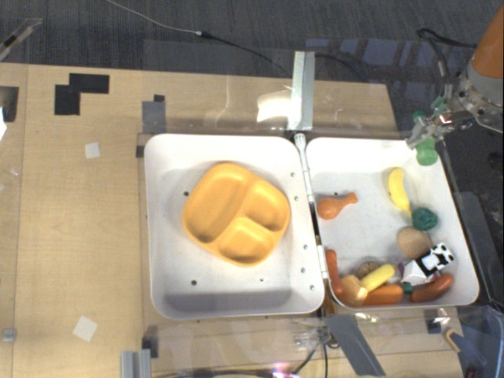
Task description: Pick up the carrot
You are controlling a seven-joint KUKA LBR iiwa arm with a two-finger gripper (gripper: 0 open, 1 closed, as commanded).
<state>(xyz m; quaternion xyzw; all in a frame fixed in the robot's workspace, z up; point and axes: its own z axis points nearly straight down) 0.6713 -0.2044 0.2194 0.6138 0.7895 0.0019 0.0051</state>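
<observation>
**Camera Setup: One Fixed Overhead View**

You have a single camera, mounted above the bench [71, 235] and tilted down at a slant. It faces the two bins side by side: the left bin [165, 290] sits near frame centre, and the right bin [370, 152] lies toward the right. The far edge of the bench runs across the upper frame, with dark floor [236, 6] beyond it. The near bench edge falls at the bottom border. The camera stands far enough back to take in both bins whole, plus bare bench at left. The arm [484, 69] enters at the upper right corner.
</observation>
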